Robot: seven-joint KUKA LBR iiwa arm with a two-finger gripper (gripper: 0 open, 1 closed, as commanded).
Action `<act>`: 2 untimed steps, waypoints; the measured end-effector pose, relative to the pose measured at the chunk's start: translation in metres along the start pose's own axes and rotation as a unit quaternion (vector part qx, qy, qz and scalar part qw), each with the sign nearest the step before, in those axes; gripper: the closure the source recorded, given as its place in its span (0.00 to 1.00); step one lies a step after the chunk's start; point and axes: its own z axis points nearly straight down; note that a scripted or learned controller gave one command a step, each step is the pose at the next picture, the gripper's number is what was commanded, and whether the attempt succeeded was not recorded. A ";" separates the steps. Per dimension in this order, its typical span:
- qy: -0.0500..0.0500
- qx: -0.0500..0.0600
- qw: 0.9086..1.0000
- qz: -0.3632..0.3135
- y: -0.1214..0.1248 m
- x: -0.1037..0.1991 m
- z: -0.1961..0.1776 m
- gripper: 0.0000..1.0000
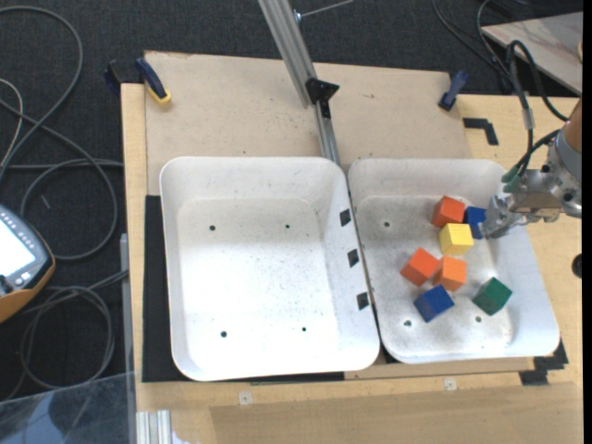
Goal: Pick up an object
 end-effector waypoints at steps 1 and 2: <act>0.000 -0.001 1.000 0.000 0.014 0.045 0.001 1.00; 0.000 0.001 1.000 0.000 0.023 0.092 0.016 1.00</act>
